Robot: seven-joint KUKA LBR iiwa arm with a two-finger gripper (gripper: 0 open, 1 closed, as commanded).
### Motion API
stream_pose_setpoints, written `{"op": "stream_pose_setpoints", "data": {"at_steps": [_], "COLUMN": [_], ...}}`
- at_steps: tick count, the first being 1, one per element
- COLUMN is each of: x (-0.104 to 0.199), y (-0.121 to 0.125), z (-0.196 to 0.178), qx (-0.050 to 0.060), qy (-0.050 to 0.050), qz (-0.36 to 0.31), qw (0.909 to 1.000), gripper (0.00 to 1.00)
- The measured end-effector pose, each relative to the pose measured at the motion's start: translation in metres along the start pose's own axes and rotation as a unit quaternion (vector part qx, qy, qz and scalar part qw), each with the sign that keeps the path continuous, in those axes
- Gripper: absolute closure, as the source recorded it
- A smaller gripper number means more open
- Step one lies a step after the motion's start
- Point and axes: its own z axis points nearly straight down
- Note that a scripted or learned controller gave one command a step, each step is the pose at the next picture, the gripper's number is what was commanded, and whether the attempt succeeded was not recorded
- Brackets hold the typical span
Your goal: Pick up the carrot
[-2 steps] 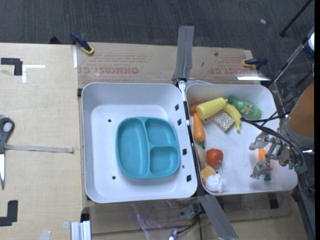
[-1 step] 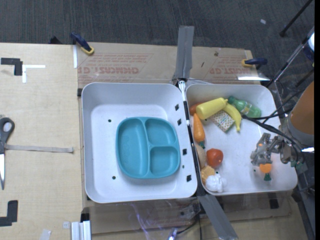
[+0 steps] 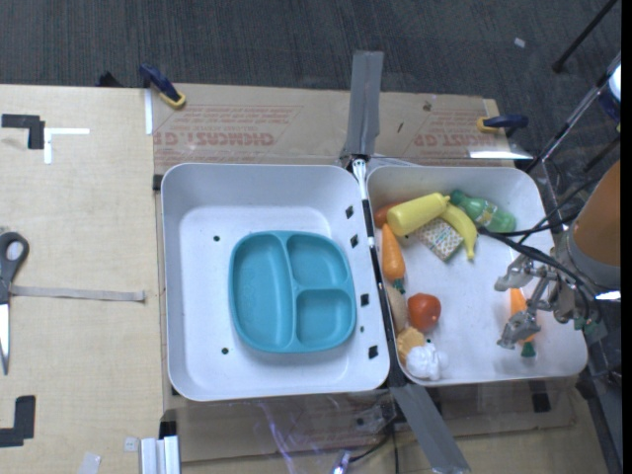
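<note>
1. The carrot (image 3: 518, 302) is a small orange piece with a green tip at its lower end. It sits in the lower right of the frame, in the right part of the right bin (image 3: 474, 363).
2. The gripper (image 3: 513, 311) has its 2 metal fingers (image 3: 508, 282) closed narrowly around the carrot, 1 above it and 1 below it, so the carrot shows between them. Whether the carrot is lifted off the bin floor cannot be told.
3. The arm (image 3: 597, 230) comes in from the right edge of the frame, with its orange band just above and to the right of the gripper. Dark cables cross from it toward the bin's middle.
4. In the upper middle of the right bin lie a yellow banana (image 3: 462, 227), a larger yellow toy (image 3: 417, 211), a green bottle (image 3: 486, 212) and a tan speckled block (image 3: 439, 239), all close together and well apart from the carrot.
5. Along the right bin's left wall, from top to bottom, lie an orange elongated toy (image 3: 393, 255), a red tomato (image 3: 424, 310) and a white lumpy toy (image 3: 427, 361).
6. The left bin (image 3: 188, 294) fills the middle of the frame and holds a teal plate (image 3: 293, 291) with 3 compartments.
7. At the left edge of the frame, scissors (image 3: 8, 284) lie on the wooden bench (image 3: 79, 215).
8. Cardboard (image 3: 257, 126) lies under both bins, held by 2 blue and yellow clamps (image 3: 163, 84) at its upper corners.
</note>
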Motion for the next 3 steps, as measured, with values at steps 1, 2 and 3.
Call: {"op": "stream_pose_setpoints", "data": {"at_steps": [1, 2, 3], "x": [-0.003, -0.003, -0.027], "y": [0.000, 0.000, -0.018], "z": [-0.010, -0.010, 0.032], "qx": [0.001, 0.001, -0.001], "qy": [-0.003, -0.003, 0.010], "qz": [-0.001, -0.001, 0.042], "qw": [1.0000, 1.0000, 0.9991], "gripper": [1.00, 0.00, 0.00]}}
